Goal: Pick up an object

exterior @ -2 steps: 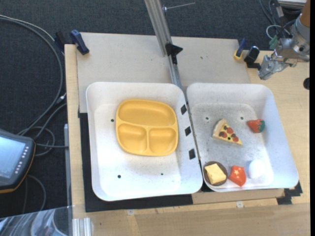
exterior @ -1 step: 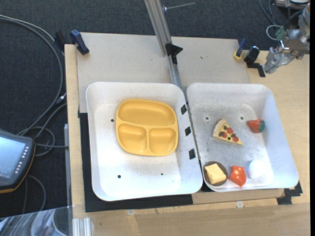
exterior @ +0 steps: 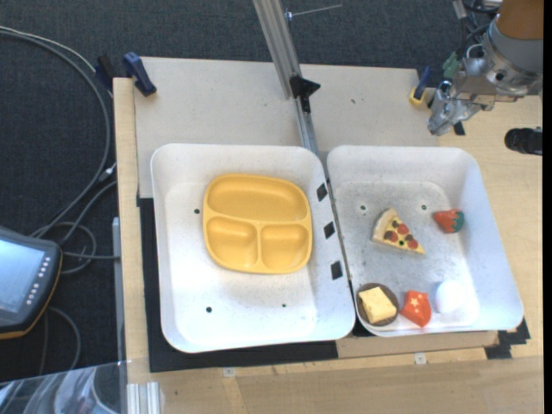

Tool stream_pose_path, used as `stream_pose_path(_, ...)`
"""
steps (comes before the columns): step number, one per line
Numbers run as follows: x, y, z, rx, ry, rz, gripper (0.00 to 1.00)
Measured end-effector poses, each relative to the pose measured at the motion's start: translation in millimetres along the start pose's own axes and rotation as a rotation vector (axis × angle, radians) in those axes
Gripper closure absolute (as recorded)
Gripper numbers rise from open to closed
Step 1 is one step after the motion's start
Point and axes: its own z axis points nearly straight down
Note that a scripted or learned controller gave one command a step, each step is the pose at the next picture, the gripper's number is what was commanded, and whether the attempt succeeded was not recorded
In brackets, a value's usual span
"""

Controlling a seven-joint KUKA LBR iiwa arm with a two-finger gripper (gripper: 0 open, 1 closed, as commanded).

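Five small items lie in the right bin (exterior: 483, 188): pizza slice (exterior: 398, 231), strawberry (exterior: 448, 221), cheese-topped brown piece (exterior: 377, 304), red piece (exterior: 417, 308) and white ball (exterior: 449, 297); the left bin (exterior: 172, 317) bears a yellow divided plate (exterior: 257, 222). No readable writing anywhere. The gripper (exterior: 444, 119) hangs beyond the right bin's far rim, arm cut off at top right, finger state indiscernible, nothing visibly held.

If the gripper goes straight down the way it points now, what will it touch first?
Probably the bare bench, just beyond the far rim of the right bin. The gripper hangs outside that bin, away from the toys, though depth is unclear from this slanted view.
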Motion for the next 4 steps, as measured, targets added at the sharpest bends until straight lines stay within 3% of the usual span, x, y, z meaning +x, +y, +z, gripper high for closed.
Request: stream_pose_path(4,213.5,-47.2,48.9,0.002,0.0,-0.001,1.0)
